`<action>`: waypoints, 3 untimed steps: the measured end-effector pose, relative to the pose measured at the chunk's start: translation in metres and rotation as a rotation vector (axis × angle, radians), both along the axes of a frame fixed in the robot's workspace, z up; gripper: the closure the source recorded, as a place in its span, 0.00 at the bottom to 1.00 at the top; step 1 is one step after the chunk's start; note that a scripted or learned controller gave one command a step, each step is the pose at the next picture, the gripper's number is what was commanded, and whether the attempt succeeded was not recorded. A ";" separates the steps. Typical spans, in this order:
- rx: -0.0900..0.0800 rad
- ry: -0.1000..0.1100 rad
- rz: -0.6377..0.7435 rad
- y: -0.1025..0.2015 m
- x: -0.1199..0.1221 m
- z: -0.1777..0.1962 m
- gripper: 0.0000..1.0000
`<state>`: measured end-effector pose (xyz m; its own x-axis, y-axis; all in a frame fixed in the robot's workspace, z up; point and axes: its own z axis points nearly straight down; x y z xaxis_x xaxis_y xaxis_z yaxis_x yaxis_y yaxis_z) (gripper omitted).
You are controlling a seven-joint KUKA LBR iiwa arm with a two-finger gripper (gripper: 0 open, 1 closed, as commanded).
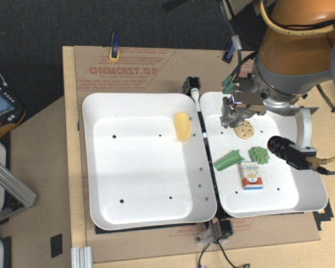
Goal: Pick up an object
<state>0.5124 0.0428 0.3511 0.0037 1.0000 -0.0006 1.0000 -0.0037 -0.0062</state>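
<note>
My gripper point(231, 118) hangs over the far left part of the right bin point(310, 201), under the grey and orange arm. Just to its right and slightly nearer lies a round tan cookie point(245, 130), partly tucked under the gripper body. Nearer the front of this bin lie a green wedge-shaped piece point(227, 160), a bumpy green broccoli-like toy point(259, 154) and a small red, white and blue box point(251, 176). A pale yellow oblong object point(182, 127) rests at the far right of the left bin point(100, 166).
A black cylinder on a cable point(287, 152) juts over the right bin's right side beside the broccoli toy. A black clamp point(191, 85) sits at the far end of the seam between the bins. The bins rest on a cardboard sheet point(128, 66).
</note>
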 end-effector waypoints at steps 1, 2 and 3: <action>0.003 -0.014 0.010 0.046 0.011 0.044 1.00; 0.000 0.001 0.002 0.038 -0.031 -0.003 1.00; 0.005 -0.017 0.010 0.078 -0.029 0.081 1.00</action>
